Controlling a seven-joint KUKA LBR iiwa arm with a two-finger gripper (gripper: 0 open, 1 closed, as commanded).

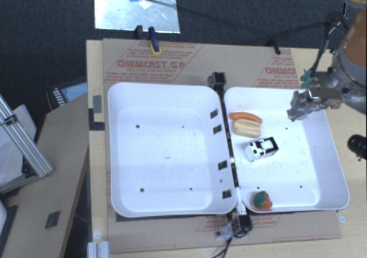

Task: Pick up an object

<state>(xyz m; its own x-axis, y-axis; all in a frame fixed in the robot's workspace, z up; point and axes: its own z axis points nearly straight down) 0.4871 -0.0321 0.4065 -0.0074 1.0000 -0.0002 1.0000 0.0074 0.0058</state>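
Nearest us, at the lower middle of the frame, we see a small red-and-green toy [261,199] in the right bin [321,153]. Above it lie a black-and-white toy [262,148] and a hot dog [246,124]. At the upper right the gripper [299,110] hovers; we cannot tell its opening.

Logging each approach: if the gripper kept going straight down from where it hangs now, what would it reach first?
Probably bare floor of the right bin. The gripper hangs over its upper right part, with the hot dog toy and black-and-white toy off to its side; depth is uncertain.
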